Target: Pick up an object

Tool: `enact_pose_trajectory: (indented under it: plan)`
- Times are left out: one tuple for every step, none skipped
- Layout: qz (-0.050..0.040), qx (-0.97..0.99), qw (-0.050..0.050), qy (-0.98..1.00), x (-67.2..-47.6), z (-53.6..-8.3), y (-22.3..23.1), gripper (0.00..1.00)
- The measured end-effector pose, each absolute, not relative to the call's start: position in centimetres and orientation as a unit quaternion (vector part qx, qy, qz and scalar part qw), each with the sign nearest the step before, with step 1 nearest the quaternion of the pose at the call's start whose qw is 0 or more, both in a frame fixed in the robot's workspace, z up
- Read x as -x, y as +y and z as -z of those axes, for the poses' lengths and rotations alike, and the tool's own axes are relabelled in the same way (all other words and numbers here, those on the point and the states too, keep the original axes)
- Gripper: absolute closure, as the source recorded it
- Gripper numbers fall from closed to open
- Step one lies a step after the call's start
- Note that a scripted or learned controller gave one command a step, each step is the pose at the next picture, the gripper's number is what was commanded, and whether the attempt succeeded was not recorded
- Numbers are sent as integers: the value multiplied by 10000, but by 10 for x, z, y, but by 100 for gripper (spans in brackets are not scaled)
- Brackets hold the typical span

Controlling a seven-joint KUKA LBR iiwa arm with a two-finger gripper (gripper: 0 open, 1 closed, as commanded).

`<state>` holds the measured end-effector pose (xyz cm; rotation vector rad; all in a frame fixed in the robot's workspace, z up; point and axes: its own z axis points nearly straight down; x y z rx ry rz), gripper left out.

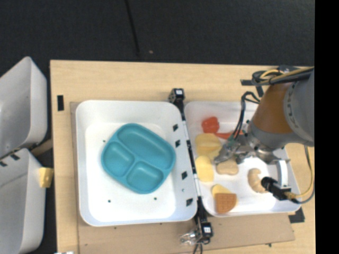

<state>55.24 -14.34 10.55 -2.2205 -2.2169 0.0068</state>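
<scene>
Where food crowds, claw (229, 153) hemmed.

Pale wooden bench (132, 81) sits lit and bright against a dark, nearly black floor (159, 20), a thin cable (130, 20) trailing across it, and white moulded units (18, 105) crowd the left edge.

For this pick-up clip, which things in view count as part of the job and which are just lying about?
Job:
gripper, down in the right bin
food pieces there: red piece, yellow pieces, beige piece, curled piece, orange wedge

Lying about:
blue plate in the left bin
</scene>
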Motion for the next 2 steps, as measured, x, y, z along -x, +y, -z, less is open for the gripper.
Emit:
enact_pose_trajectory:
  plan:
    - [15, 7050, -5, -7092, -515, -204, -85, 100]
    - [19, 7041, -18, -7101, -577, -254, -21, 100]
